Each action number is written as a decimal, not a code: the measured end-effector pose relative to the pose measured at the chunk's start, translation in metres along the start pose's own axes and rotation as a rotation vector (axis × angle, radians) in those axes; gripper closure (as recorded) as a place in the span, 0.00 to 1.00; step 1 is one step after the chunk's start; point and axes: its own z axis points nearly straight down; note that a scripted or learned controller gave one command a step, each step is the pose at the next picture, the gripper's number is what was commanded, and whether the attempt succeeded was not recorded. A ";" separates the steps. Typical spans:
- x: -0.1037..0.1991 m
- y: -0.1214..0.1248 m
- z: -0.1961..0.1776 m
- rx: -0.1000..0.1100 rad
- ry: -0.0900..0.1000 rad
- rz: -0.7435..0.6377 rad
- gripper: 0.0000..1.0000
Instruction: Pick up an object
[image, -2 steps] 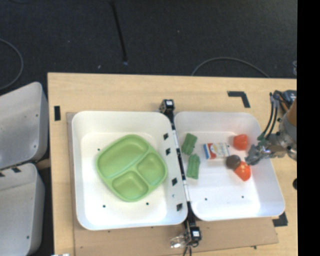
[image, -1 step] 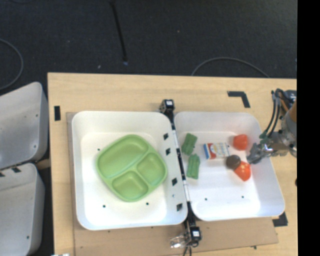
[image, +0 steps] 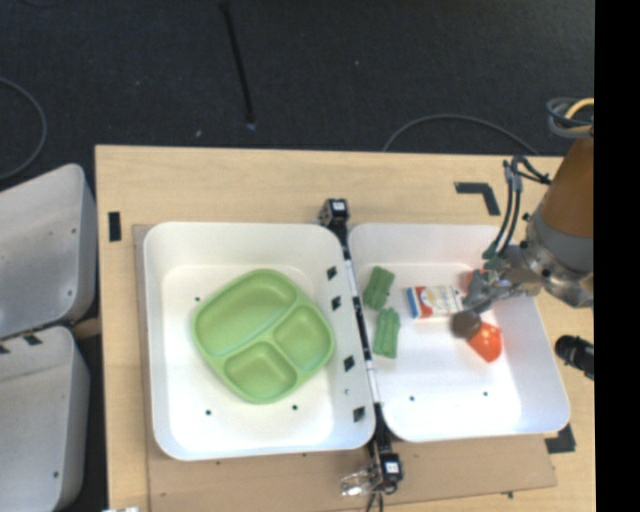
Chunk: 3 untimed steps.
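My gripper (image: 470, 318) hangs low over the right bin (image: 440, 415), reaching in from the right. Its dark tip sits right beside an orange-red object (image: 487, 343), which lies just below and right of it. A small white carton with red and blue print (image: 432, 301) lies just left of the tip. Two green blocks lie farther left, one upper (image: 378, 287) and one lower (image: 387, 333). Nothing can be seen held between the fingers.
The left bin (image: 170, 420) holds a light green divided plate (image: 263, 335). A ridge with black clips (image: 352, 320) separates the two bins. Cables trail over the dark floor behind the bench. A black fixture (image: 577, 352) sits at the right bin's edge.
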 end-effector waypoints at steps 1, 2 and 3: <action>0.039 0.018 -0.005 0.003 -0.001 0.003 1.00; 0.082 0.029 -0.002 0.000 0.000 0.001 1.00; 0.140 0.053 -0.002 0.001 0.000 -0.001 1.00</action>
